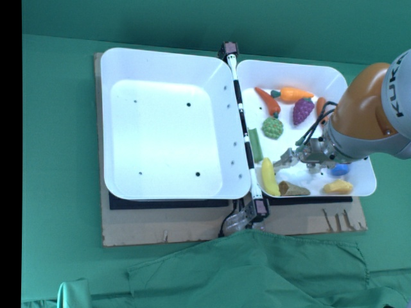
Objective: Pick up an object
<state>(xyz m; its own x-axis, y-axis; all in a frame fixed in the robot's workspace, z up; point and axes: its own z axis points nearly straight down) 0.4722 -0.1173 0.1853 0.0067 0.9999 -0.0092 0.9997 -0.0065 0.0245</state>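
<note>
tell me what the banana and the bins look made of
Banana: probably moulded plastic toy, uniform bright yellow, smooth with slight sheen. Bins, left and right: likely thin formed plastic, glossy white with rounded corners and soft glare; can't rule out coated metal.

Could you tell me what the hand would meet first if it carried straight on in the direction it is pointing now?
Probably the yellow banana: the hand points toward the divider side of the right bin, and the banana lies just ahead. Its height above the bin is unclear.

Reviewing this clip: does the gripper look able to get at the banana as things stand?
Probably yes. The gripper hangs just right of the banana in the right bin, with bare floor between them; the brown cone lies close beside it.
</note>
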